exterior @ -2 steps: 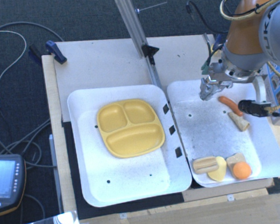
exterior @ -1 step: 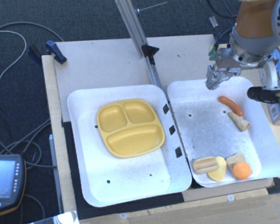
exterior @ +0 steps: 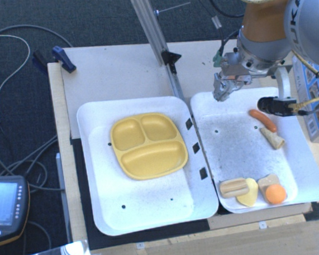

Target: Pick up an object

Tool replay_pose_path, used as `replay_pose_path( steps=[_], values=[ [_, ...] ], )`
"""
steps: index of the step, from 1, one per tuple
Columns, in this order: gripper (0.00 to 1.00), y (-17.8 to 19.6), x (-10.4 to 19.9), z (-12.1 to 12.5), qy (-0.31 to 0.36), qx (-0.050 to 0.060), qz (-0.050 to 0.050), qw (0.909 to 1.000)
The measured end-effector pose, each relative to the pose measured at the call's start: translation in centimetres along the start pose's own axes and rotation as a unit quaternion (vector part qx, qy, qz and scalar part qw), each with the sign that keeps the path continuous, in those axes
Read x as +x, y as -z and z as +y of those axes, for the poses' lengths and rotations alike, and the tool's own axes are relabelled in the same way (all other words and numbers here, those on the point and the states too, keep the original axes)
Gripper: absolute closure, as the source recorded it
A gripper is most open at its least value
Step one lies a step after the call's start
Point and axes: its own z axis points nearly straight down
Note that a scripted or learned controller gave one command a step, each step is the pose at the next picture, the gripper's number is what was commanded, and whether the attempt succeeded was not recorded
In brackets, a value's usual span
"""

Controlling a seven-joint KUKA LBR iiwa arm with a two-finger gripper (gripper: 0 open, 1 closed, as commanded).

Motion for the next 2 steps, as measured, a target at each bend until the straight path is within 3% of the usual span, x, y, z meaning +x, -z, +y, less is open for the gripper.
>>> replay_pose_path(
  steps=[2],
  values=[
    [1.0, -2.4, 9.8, 2.9, -0.001, 0.001, 0.0, 1.0]
  ],
)
